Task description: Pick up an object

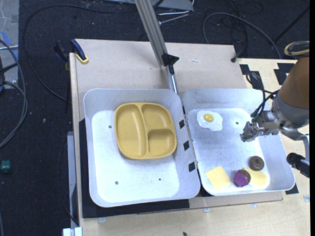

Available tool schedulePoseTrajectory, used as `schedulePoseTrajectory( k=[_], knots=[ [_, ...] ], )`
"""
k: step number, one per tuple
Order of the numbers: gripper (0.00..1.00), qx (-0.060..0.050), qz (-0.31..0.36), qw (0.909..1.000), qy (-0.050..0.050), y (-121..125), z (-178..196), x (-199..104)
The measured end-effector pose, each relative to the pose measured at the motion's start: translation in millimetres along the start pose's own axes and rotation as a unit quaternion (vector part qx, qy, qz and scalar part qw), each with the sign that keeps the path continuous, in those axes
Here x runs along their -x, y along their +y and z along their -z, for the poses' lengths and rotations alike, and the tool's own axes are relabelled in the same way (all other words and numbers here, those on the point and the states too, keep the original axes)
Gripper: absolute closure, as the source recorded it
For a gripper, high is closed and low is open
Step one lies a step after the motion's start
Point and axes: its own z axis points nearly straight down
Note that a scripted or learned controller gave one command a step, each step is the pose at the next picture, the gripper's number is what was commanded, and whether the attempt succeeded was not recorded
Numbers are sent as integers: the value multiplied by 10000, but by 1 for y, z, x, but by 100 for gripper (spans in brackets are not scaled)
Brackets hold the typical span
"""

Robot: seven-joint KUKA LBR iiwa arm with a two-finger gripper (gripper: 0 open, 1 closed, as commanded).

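Observation:
In the right bin lie a fried egg toy near the back, a yellow cheese slice at the front, a purple piece on a pale yellow piece, and a brown chocolate donut. My gripper hangs over the bin's right part, right of the egg and behind the donut. Nothing shows between its fingers.
The left bin holds a yellow divided plate. A metal pole slants across the back of the bench. The arm reaches in from the right edge. Cables lie on the dark floor around the bench.

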Motion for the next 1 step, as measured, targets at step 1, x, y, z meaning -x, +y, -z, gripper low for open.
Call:
schedulePoseTrajectory(
  k=[1],
  knots=[
    [100, -1, 1, 10000, 1, -6, 59, -4]
  ],
)
